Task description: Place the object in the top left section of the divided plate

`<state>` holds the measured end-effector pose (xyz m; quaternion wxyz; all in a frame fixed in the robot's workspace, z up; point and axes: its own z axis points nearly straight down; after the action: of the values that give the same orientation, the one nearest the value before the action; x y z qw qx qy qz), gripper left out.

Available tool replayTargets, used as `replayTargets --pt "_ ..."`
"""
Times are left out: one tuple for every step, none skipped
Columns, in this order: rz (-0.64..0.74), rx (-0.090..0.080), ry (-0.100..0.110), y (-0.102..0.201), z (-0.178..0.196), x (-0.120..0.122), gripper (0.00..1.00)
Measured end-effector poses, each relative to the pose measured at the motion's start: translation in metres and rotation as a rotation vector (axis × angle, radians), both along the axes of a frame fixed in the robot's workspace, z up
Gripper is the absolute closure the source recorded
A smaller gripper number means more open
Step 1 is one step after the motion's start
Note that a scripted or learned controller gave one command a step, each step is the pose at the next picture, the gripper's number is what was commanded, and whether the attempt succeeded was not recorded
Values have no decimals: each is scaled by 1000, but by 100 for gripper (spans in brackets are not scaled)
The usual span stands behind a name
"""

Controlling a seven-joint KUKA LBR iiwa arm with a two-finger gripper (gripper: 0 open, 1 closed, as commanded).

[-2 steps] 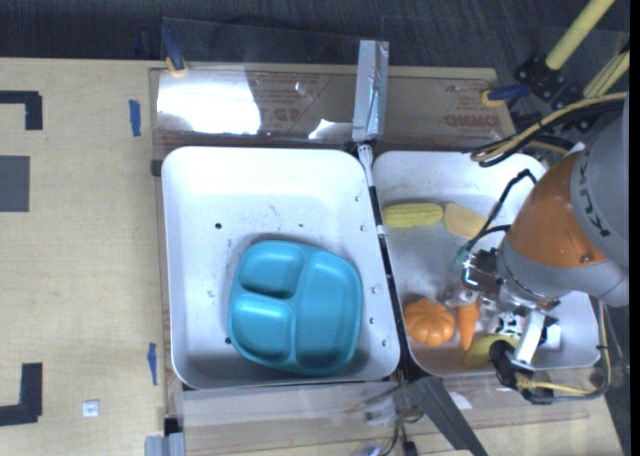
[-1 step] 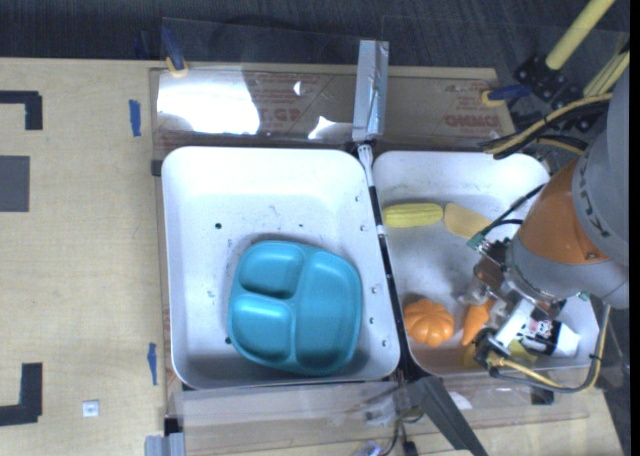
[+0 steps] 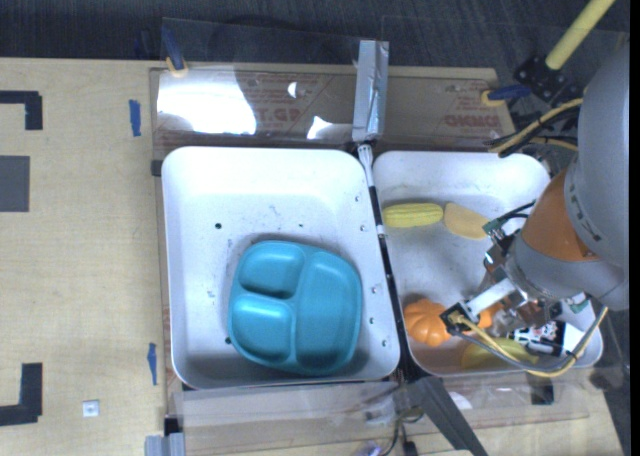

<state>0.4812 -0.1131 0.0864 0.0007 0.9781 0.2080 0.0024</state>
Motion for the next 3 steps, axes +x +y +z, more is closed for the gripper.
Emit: replayTargets --pt "-217 -2 0 16 0 -1 100" --pt "-218 -2 1 18 0 -1 100" --pt "-217 -2 1 19 0 -1 100"
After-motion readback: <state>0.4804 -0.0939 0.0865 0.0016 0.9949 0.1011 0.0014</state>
